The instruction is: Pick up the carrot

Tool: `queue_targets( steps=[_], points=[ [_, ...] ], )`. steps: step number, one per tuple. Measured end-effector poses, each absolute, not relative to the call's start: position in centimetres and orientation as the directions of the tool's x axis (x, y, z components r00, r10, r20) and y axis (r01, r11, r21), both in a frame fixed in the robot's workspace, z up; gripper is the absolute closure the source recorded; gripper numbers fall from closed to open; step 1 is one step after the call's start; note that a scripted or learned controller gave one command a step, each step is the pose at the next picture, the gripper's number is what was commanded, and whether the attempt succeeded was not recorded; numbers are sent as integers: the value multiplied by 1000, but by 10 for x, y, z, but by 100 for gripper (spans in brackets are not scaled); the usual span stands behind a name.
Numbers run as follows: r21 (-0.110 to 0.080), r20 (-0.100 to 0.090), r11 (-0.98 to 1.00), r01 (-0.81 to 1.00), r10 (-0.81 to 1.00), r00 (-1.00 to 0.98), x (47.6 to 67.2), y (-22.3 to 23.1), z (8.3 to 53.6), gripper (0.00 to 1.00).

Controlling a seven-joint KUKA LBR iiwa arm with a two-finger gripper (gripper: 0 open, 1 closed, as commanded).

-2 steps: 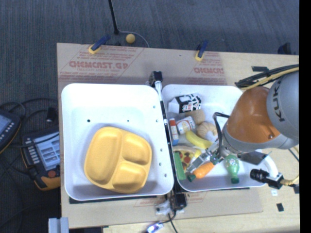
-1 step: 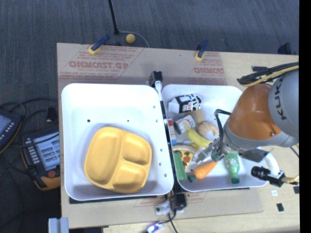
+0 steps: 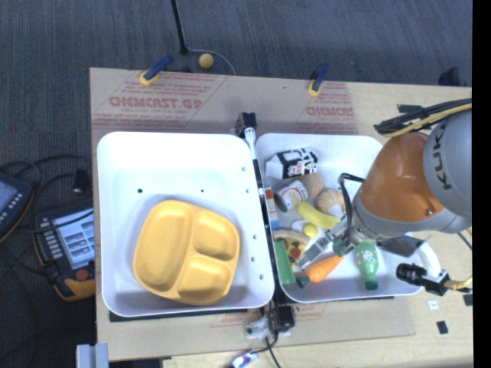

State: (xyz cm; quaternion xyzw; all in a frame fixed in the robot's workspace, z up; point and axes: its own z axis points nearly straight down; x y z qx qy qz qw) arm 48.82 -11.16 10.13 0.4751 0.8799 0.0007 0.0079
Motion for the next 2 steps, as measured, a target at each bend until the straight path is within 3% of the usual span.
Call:
queue_targets(
  steps=[1, 2],
  points=[
    [8, -11, 546, 838, 838, -546, 488, -111, 110, 100],
    [8, -11, 547, 837, 837, -546, 488, -111, 110, 0]
  ],
)
